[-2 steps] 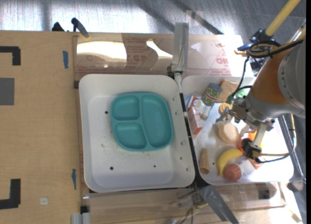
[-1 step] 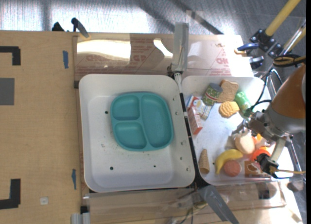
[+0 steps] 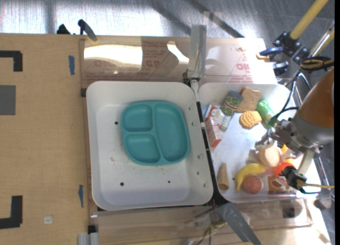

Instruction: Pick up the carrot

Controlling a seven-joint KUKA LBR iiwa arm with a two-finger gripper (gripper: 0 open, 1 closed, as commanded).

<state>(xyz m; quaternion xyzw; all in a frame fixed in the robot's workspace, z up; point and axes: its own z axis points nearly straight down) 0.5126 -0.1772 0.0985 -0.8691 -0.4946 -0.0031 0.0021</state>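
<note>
Claw (image 3: pixel 276 148) low over carrot (image 3: pixel 287 165), right bin (image 3: pixel 234 87).
Claw state: cannot tell. Crowding banana (image 3: pixel 248 172) and egg (image 3: pixel 269 157) may cause a wrong grab.

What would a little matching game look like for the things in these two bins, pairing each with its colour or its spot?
Things:
1. divided plate
2. banana
3. ice cream cone
4. small carton

Colour or spot:
A. yellow and curved, low in the right bin
B. red and white, lying beside the wall between the bins
C. teal, alone in the left bin
D. tan and pointed, near the right bin's lower left corner

Right pairs: 1-C, 2-A, 3-D, 4-B
</note>
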